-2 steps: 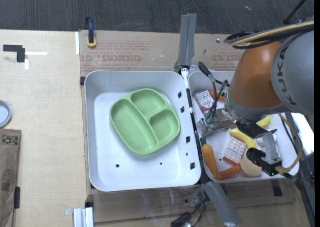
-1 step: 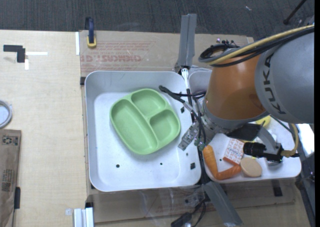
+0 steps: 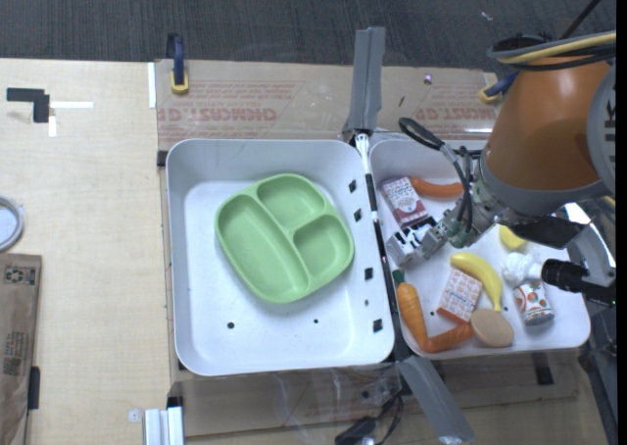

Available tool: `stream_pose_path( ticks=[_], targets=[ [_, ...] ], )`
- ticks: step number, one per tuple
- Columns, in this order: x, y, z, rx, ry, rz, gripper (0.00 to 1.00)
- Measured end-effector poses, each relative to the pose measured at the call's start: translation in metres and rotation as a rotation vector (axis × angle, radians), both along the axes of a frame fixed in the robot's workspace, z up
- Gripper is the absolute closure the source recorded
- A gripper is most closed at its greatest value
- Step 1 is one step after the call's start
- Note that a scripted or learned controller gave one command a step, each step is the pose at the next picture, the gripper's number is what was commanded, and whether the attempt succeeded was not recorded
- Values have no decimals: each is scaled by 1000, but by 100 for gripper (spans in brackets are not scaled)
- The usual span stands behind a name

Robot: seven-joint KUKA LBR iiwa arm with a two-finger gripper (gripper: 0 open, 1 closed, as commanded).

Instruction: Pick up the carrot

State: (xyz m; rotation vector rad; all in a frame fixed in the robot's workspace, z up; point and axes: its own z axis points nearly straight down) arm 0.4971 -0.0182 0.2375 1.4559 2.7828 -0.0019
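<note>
The gripper (image 3: 423,242) hangs low over the middle of the right bin (image 3: 578,330), reaching in from under the arm's orange band (image 3: 549,129). Its fingers look slightly parted with nothing between them, tips close above the bin floor.

The carrot (image 3: 410,312) lies just below the gripper toward the bin's near-left corner, green stub end uppermost, apart from the fingers. An orange sausage-like piece (image 3: 449,337) touches the carrot's lower end. Just above the gripper lies a small red-and-white carton (image 3: 402,200), with another orange piece (image 3: 436,187) beyond it. To the gripper's right rest a banana (image 3: 478,271), a small printed box (image 3: 458,294) and a tan bread roll (image 3: 492,327); farther right stands a small can (image 3: 532,302).

Well to the gripper's left, the left bin (image 3: 196,335) holds a green divided plate (image 3: 284,236).
</note>
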Motion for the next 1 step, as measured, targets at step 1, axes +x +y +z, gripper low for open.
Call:
stream_pose_path(
  ticks=[1],
  targets=[
    [-18, 76, 33, 0, -1, -228, 100]
  ],
)
